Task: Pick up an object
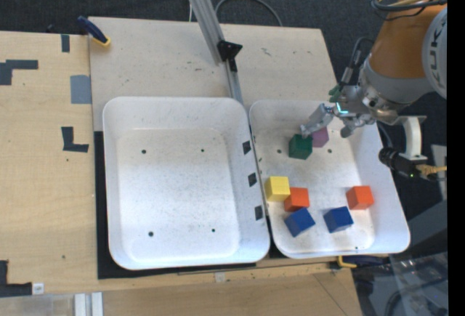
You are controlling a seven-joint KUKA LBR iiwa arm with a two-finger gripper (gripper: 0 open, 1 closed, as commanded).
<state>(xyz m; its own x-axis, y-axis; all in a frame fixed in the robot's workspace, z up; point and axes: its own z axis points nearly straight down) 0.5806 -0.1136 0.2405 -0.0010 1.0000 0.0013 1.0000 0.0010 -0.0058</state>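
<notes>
The two-finger metal gripper [325, 120] hovers over the small purple block [320, 137] beside the green cube [300, 147]; whether its fingers are wide or narrow cannot be told.

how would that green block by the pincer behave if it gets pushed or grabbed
The small green cube-shaped block looks rigid and flat-sided, so it probably slides rather than rolls. It seems small and likely light. A pink block sits right beside it, so a push could shove both.

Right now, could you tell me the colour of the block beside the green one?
Purple block, seen in the camera view.
</notes>
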